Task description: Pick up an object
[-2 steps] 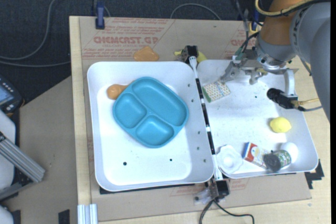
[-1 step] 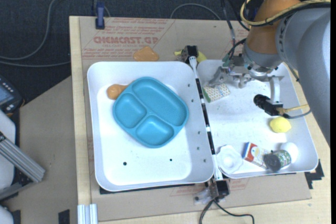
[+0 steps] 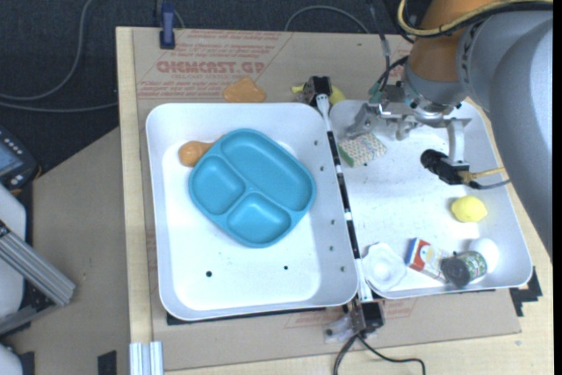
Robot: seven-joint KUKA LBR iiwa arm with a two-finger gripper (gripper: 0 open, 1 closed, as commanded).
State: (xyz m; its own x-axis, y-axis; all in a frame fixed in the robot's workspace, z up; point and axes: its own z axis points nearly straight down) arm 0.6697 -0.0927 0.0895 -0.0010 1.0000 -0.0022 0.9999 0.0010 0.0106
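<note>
Green-and-white packet (image 3: pixel 362 147): it lies flat in the bin on the view's right (image 3: pixel 395 206), at the far end, close to the wall that this bin shares with the other bin.
Gripper (image 3: pixel 376 120): it is just above the packet in the view, at the far left corner of the right bin; I cannot tell if it touches the packet.
Grip state: I cannot tell from this view whether it is wide, narrow or holding something.
Arm (image 3: pixel 492 57): it comes in from the right, and its orange band (image 3: pixel 448 22) is over the far edge of the right bin.
Other things in the right bin: a yellow lump (image 3: pixel 469 208) near the right wall; a small can (image 3: pixel 463 268), a red-white-blue packet (image 3: pixel 421 255) and a white cup (image 3: pixel 382 263) along the near wall.
Left bin (image 3: pixel 228 268): a blue divided plate (image 3: pixel 252 186) is in the middle, and an orange thing (image 3: pixel 191 153) touches its far left edge.
Bench (image 3: pixel 132 145): another orange piece (image 3: pixel 243 90) lies outside, just behind the left bin.
</note>
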